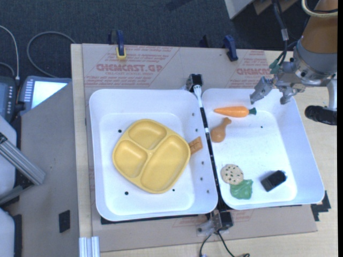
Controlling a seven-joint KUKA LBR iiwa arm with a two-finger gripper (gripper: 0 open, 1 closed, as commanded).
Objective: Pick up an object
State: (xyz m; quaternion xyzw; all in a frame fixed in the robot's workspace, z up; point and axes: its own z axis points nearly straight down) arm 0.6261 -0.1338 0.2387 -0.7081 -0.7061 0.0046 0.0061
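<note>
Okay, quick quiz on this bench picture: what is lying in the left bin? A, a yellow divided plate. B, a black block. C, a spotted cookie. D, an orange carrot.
A: the yellow divided plate lies in the left bin, while the carrot, black block and cookie all lie in the right bin.

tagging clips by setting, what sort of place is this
Most likely a robotics lab test bench: two white bins sit on a clamped protective board, a robot arm with a gripper reaches in, and toy food such as a carrot and a yellow divided plate serves as practice objects.
</note>
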